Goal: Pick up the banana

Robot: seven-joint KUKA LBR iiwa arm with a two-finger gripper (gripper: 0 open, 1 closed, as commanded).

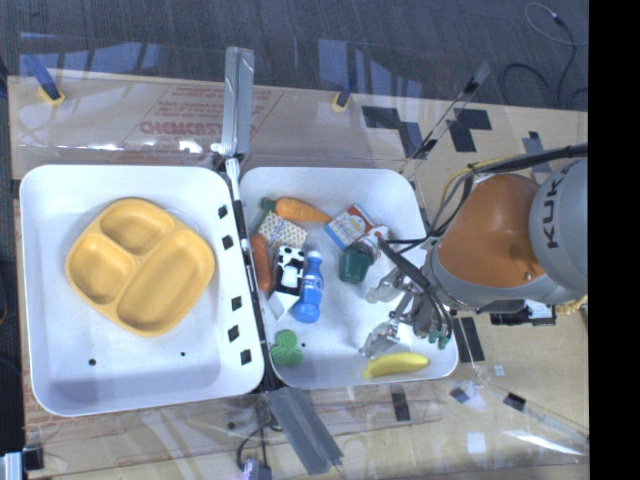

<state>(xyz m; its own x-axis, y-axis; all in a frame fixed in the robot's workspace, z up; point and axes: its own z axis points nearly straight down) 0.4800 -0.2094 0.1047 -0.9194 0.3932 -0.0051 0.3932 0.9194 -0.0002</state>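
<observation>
The yellow banana (397, 365) lies flat near the front right corner of the right bin (340, 368). My gripper (385, 318) hangs over the right side of that bin, just behind and above the banana. One fingertip (377, 343) reaches down close to the banana's left end, and the other fingertip (381, 290) sits further back. The fingers stand apart with nothing between them.
The right bin also holds a carrot (300, 210), a green cup (354, 265), a blue bottle (307, 290), a cow toy (290, 268), a sausage (262, 261), snack packets (345, 228) and a green item (287, 348). A yellow divided plate (140, 265) lies in the left bin (60, 368).
</observation>
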